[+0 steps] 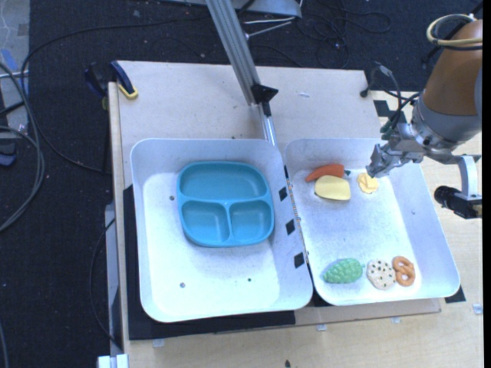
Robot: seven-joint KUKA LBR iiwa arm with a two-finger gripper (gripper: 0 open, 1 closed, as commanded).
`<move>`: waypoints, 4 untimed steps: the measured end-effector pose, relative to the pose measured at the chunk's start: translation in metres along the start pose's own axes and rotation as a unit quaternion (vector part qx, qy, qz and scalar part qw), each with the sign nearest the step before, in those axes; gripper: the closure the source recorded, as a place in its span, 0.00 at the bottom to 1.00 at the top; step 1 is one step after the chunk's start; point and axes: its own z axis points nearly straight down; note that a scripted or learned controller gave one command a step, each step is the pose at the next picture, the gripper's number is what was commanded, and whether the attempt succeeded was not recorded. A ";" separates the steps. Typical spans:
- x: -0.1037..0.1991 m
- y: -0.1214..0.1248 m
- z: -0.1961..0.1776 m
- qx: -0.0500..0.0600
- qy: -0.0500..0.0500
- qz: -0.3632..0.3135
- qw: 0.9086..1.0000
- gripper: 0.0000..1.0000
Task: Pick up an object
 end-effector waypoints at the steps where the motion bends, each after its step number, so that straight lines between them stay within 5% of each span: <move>1: 0.000 0.001 -0.001 0.002 0.001 0.000 1.000 1.00; 4: 0.160 -0.043 -0.024 0.004 0.002 -0.003 1.000 1.00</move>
